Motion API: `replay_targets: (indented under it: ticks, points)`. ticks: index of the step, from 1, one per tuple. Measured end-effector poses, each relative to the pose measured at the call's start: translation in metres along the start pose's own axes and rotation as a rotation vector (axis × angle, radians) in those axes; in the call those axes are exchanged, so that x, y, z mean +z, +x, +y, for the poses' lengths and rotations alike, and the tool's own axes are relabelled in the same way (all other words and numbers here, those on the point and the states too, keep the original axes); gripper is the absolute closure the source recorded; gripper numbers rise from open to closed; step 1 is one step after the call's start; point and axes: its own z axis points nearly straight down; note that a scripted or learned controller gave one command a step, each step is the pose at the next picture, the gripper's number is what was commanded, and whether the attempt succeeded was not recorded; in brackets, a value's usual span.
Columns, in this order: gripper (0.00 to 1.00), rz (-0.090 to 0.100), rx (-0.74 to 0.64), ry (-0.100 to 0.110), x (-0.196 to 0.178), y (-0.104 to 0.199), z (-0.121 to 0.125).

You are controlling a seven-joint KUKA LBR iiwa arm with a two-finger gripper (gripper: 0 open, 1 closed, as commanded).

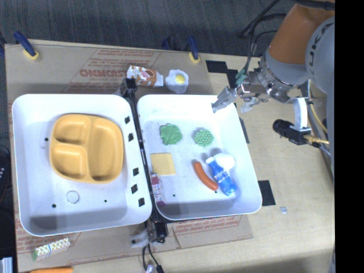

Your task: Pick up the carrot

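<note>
Carrot [205, 176] lies in right bin [244, 152] (beside blue bottle [223, 174]).

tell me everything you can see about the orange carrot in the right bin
The small orange carrot is a smooth, glossy, plastic-looking toy, rounded at both ends. It lies flat on the floor of the right white bin, slanting from upper left to lower right. Its lower right end lies against the blue and white bottle beside it. The yellow square slice lies apart on its left.
</note>
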Motion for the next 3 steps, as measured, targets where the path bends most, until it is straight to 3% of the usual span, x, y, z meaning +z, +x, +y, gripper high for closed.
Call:
replay_targets:
  ticks: [1, 2, 3]
  points:
    - [0.0, 0.002, 0.14, 0.003, 0.131, 0.066, 0.02]
    - [0.0, 0.002, 0.527, 0.003, 0.185, 0.087, -0.048]
    - [0.0, 0.001, 0.35, -0.002, 0.019, 0.034, 0.019]
